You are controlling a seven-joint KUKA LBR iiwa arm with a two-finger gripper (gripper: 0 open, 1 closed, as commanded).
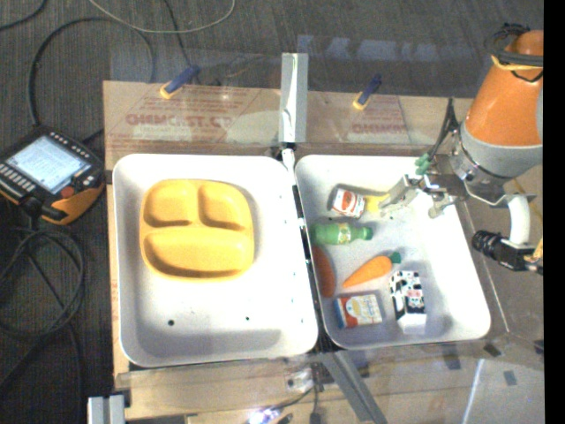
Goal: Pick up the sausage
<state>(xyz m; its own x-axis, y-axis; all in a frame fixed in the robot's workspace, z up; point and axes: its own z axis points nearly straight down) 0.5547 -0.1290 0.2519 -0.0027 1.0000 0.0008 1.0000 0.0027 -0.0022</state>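
Two metal fingers of my gripper [419, 194] stand spread apart, gripping nothing, over the right white bin's [472, 312] far side. Just left lies a small white-and-red can [348, 202]. My brownish-red sausage [324, 270] rests along that bin's left wall, beside the orange carrot [366, 272].

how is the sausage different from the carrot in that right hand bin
The sausage is dark reddish-brown and plain; the carrot is bright orange with a green top. The sausage lies along the right bin's left wall, running nearly top to bottom in the view; the carrot lies on a slant nearer the bin's middle. Both are long and lie flat in the same bin, away from the gripper.
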